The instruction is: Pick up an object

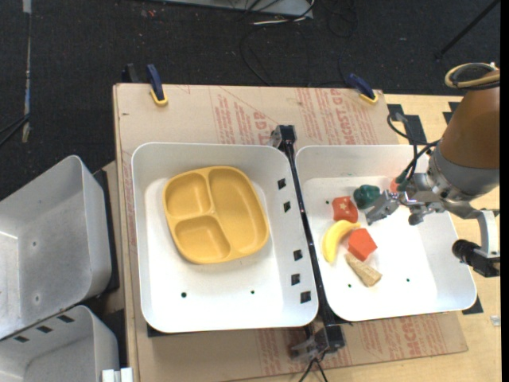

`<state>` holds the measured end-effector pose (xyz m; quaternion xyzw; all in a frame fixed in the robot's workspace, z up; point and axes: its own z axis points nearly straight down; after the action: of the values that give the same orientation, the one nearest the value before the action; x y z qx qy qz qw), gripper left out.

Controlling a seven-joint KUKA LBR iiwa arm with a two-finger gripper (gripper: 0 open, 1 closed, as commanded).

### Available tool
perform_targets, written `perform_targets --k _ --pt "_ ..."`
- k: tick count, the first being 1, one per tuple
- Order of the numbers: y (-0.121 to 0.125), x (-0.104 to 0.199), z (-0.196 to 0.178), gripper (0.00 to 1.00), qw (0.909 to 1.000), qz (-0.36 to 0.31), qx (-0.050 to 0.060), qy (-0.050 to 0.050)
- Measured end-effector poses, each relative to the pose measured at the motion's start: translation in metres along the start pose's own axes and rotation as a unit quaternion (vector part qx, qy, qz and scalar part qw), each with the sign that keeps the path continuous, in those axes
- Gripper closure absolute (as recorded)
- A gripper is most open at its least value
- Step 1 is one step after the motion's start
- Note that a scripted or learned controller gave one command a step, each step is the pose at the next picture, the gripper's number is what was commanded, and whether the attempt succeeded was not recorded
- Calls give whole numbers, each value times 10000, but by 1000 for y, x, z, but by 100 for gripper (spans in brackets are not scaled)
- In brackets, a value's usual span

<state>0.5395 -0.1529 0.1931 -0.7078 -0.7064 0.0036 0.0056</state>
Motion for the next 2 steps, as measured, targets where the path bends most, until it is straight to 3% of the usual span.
perform_targets --k 1,2 --pt "3 0 -6 0 10000 -15 -61 -12" --pt "11 6 42 0 10000 -23 -53 -10"
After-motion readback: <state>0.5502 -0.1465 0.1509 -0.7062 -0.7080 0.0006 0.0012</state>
